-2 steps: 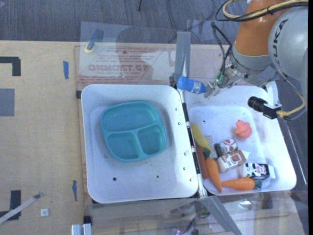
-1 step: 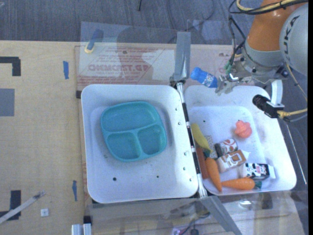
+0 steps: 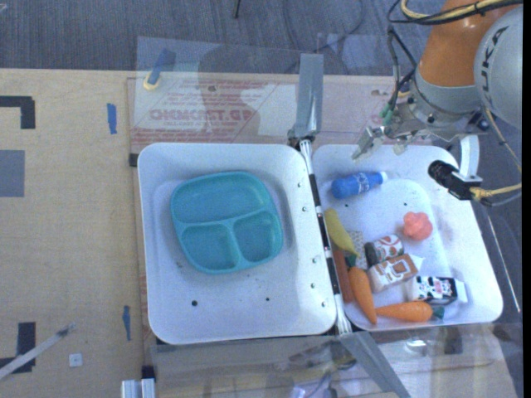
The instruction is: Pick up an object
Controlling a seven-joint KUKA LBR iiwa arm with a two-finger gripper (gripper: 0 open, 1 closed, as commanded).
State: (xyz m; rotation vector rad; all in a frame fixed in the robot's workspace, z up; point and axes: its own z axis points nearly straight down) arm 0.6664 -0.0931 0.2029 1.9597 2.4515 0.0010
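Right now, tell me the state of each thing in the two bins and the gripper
Teal tray: flat in the left bin.
Blue bottle: on its side, right bin.
Two carrots: lying down.
Milk carton: tipped over.
Gripper: above the right bin's far edge, holding nothing.

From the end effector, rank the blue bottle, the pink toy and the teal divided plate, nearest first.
Measured from the end effector in the camera view:
1. Blue plastic bottle, right bin's upper left.
2. Pink toy, right bin's middle right.
3. Teal divided plate, left bin.
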